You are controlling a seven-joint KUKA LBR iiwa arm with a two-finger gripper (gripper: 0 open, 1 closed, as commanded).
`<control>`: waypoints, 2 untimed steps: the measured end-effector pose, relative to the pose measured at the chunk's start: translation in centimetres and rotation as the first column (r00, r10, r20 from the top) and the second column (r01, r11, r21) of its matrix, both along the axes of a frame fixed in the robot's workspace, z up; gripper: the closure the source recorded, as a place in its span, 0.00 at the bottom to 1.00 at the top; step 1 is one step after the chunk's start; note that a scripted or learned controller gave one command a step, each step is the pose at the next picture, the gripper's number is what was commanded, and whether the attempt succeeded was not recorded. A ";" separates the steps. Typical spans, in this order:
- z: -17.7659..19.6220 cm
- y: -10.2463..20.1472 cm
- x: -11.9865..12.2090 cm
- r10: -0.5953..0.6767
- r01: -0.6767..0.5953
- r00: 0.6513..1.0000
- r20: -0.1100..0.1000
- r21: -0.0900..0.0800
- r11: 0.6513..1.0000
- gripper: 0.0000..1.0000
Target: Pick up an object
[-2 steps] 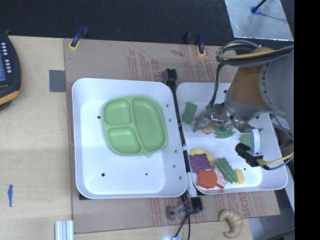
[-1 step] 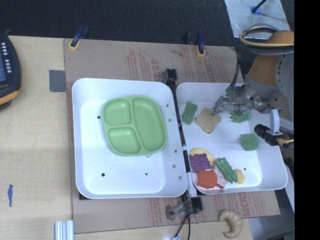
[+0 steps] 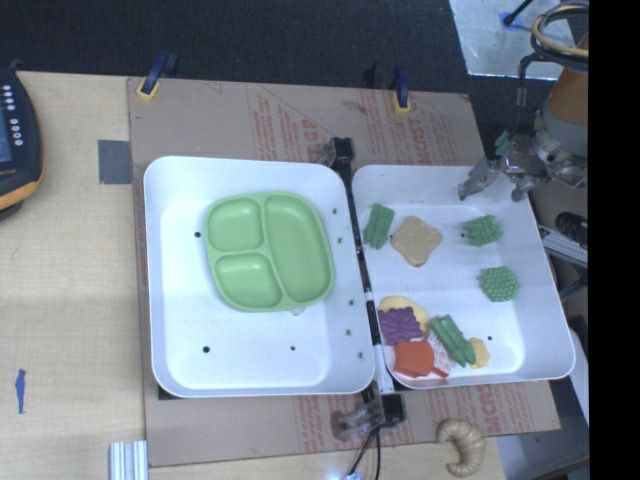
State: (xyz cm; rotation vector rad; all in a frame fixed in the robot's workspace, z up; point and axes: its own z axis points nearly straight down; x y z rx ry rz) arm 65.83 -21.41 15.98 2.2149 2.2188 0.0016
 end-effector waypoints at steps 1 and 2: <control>-3.3 9.2 -4.1 0.009 -0.009 1.000 -0.015 0.008 1.000 0.00; -7.0 9.4 -6.7 0.003 -0.003 1.000 -0.015 0.005 1.000 0.00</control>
